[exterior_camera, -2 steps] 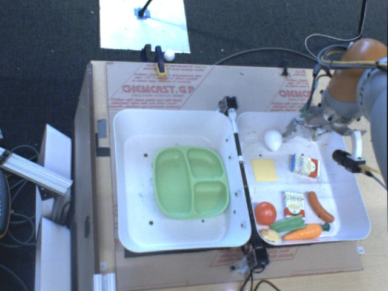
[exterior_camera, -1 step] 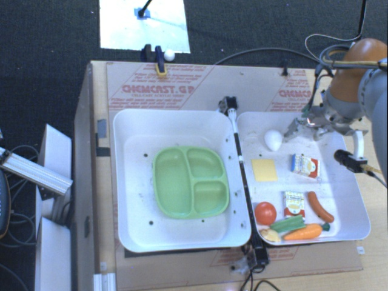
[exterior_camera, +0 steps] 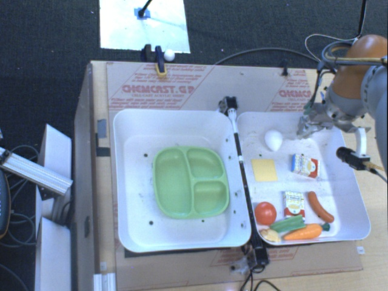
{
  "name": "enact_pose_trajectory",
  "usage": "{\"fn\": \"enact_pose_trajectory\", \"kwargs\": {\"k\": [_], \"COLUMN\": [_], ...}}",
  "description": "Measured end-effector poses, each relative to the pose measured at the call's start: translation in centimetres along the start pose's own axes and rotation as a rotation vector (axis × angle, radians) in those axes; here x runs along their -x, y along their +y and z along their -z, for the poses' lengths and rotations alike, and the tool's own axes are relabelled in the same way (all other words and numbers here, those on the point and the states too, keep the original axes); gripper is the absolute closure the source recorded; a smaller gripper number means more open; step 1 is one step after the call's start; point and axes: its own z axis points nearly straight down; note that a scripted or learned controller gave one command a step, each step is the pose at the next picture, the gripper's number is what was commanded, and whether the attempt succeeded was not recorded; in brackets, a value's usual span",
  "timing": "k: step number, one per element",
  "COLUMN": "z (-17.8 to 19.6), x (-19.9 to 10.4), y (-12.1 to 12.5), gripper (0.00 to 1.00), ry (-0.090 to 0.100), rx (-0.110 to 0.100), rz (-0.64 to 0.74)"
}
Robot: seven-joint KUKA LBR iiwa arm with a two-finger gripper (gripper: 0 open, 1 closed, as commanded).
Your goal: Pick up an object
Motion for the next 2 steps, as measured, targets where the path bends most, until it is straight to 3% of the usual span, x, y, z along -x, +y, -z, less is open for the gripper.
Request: {"fn": "enact_pose_trajectory", "kwargs": {"k": [1, 2], "z": [0.0, -1.1], "x": [0.0, 0.5], "y": [0.0, -0.1], "gripper": [0.0, 0.0], "ry": [0.0, 0.005], "rx": [0.0, -0.007], "rz": [0.0, -0.001]}}
